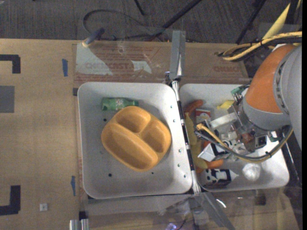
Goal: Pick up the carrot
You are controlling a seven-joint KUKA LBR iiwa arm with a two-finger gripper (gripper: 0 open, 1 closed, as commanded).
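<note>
White plastic bins sit side by side on a brown cardboard-covered bench [38,143]: an orange divided plate [136,137] and a green packet [119,102] are held in the left bin [91,176], while the right bin [278,176] is crowded with small packets. The gripper [225,140] is lowered into that clutter and its state cannot be told; the carrot [194,105] is seen at the right bin's far left corner, beyond it. Dark carpet with black stand legs [192,4] is seen farthest off.

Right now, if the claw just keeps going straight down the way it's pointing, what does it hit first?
Probably the clutter in the right bin under the claw, around the white card, not the carrot just below it in the view. Depth is unclear from above.
</note>
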